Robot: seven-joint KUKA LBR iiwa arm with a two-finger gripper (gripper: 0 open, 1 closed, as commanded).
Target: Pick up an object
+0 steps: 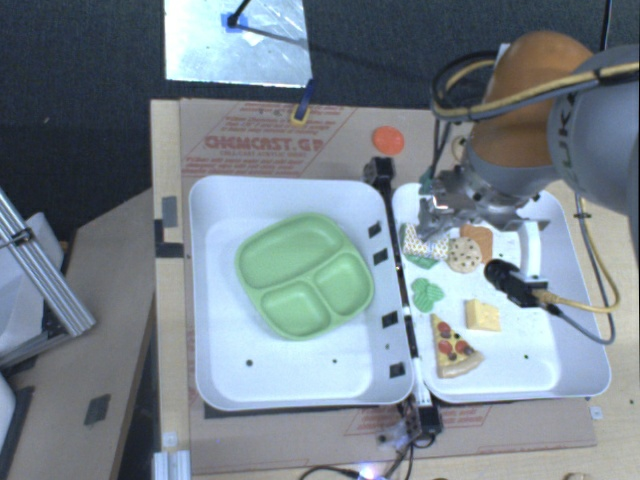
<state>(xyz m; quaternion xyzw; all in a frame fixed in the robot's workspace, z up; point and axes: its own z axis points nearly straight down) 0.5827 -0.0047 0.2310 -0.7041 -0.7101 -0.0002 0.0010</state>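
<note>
Metal two-finger gripper (432, 220) sits low in right white bin (575, 363) over a green-and-white patterned packet (422, 247) — grip state can't be told — w/ round speckled cookie (462, 256) just beside, so it might nudge things instead of grasping.

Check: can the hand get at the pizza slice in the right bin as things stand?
Probably yes. The pizza slice lies flat near the front of the right bin, with bare floor around it and nothing on top. The hand sits over the far end, near the cookie.
</note>
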